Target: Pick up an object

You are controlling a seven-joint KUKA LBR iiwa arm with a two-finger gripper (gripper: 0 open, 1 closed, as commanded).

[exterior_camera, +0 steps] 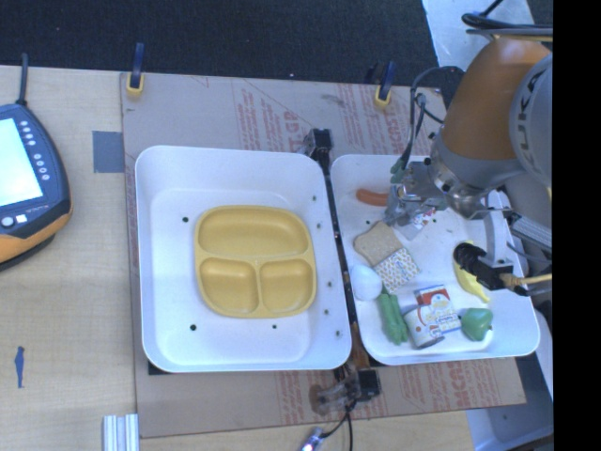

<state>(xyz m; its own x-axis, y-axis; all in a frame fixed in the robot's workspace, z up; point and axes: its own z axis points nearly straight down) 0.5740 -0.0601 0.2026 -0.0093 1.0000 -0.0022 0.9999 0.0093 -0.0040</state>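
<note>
Hovering low over the back half of the right bin, jaws pointing down, just behind a tan slice of bread and just right of a small reddish sausage. Not showing how wide the jaws are standing, since wrist hardware and cables are masking them; cannot tell, and seeing nothing gripped between them. Reaching in from the right, grey arm with its orange band above the wrist.

Probably still choosing and closing in on something to lift. Doing it well likely meaning committing to one piece, centring over it, turning the wrist so the jaws are closing across the narrow side, and going down far enough to get beneath the widest part. Favouring the sausage: slim, rounded, lying apart from the rest. Treating the bread as harder, being flat and lying against the bin floor.

Lying nearer the front: a speckled square pad touching the bread, a smooth white egg by the divider, a bumpy green cucumber, a printed red and white carton, a glossy green pepper and a curved yellow banana. Crowding making a clean grip there awkward.

Sitting in the left bin, a yellow plate with three compartments, both bins resting on the cardboard-covered surface.
</note>
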